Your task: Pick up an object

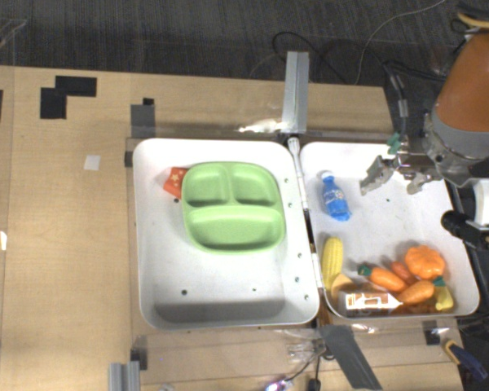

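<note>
My gripper hovers over the far part of the right bin. Its two fingers are spread, it is open, and nothing sits between them. A small blue bottle lies just left of the gripper on the bin floor. Along the bin's near edge lie a yellow corn cob, two orange carrots, an orange pumpkin-like piece and a small brown and white box.
The left bin holds a green divided plate with a red item tucked under its left edge. A metal post stands behind the divider between the bins. Cables trail at the back right.
</note>
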Controlling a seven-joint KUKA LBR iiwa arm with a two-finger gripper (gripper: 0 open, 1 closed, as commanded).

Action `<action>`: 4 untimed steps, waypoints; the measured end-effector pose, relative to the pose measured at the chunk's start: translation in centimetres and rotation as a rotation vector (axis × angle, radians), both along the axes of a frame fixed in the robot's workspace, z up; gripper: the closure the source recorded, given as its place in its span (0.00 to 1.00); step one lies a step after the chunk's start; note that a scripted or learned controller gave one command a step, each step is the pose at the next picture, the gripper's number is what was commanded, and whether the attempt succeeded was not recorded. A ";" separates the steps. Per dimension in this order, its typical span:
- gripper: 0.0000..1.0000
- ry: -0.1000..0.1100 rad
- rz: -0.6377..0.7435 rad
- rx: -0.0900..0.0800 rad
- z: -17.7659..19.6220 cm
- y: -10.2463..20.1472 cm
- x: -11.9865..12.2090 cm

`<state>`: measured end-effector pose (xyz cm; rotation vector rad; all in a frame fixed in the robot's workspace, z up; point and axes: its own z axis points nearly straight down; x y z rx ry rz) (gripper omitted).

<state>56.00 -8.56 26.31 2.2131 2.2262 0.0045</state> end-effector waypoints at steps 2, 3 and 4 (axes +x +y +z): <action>0.00 0.002 0.024 0.000 -2.8 6.2 -0.1; 0.00 0.002 -0.009 0.000 -6.6 2.8 2.4; 0.00 -0.008 -0.033 -0.002 -17.4 -2.4 6.8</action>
